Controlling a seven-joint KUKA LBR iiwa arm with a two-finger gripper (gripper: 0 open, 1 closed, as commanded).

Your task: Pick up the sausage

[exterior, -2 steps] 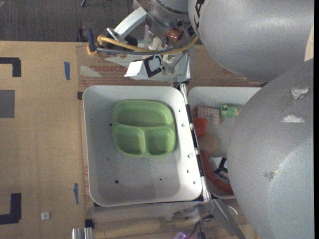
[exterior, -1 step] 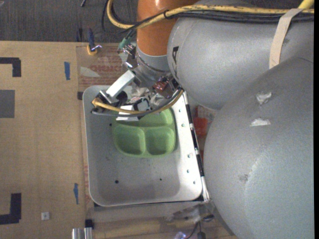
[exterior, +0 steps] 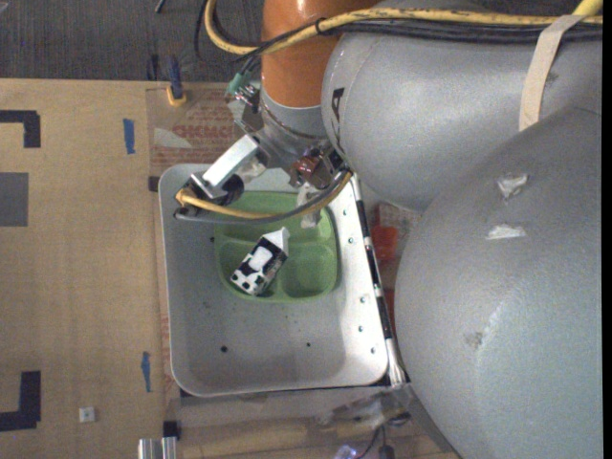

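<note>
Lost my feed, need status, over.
Gripper over far edge of green tray in white bin. Black-and-white carton lies in tray, close below. Arm covers the right side.

The bin is white, with a few small dark specks on its floor. In it sits a pale green tray, and on that a carton patterned in black and white blotches, like cowhide. The counter is tan, marked with black corner brackets, a grey square at its left edge and short strips of blue tape. The arm is light grey, with an orange band. Something orange-red shows just right of the bin. The far floor is dark grey.
</note>
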